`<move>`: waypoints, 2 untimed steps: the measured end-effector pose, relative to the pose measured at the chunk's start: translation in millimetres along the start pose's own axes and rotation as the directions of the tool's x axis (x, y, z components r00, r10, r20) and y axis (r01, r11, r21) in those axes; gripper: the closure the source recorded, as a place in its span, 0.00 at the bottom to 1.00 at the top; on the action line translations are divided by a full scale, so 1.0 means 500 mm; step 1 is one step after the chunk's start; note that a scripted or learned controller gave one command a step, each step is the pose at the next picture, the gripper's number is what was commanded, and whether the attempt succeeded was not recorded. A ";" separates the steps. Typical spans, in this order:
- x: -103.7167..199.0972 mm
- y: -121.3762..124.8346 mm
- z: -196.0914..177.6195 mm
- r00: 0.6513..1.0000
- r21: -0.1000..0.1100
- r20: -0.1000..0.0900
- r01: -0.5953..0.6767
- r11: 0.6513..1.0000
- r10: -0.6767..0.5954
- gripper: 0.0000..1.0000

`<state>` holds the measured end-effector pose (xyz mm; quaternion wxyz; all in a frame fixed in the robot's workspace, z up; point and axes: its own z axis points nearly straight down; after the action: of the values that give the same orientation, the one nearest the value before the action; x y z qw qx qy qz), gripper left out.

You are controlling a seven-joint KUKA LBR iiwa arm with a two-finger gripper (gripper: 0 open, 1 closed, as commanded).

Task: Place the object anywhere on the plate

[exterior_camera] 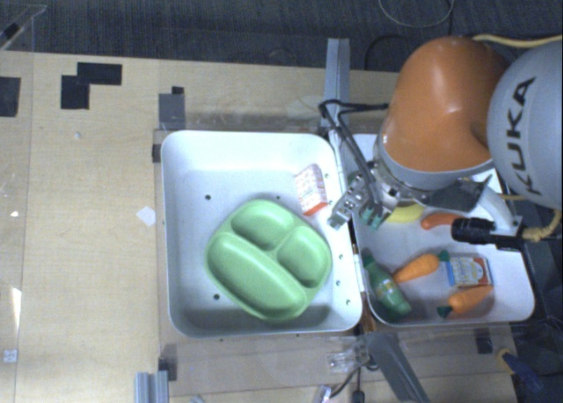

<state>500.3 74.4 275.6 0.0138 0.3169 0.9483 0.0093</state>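
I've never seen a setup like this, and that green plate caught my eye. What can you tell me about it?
The green plate is a pale green, rounded dish that looks like smooth plastic, split by raised ridges into three compartments. It lies flat, turned at a slant, on the floor of the left white bin, toward its front right. Nothing lies on it. A small red-and-white packet sits just beyond it, apart.

Light wood bench (79, 243) carries two shallow white bins side by side: left bin (180, 243) and right bin (519, 300), rims touching. Black tape marks (88, 83) near bench's far left edge.
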 end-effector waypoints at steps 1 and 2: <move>0.000 0.000 0.000 1.000 0.000 0.000 0.000 1.000 0.000 0.00; -0.003 0.003 -0.023 1.000 -0.006 0.005 0.002 1.000 -0.002 1.00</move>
<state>502.3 74.6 287.3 0.0170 0.3160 0.9486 0.0115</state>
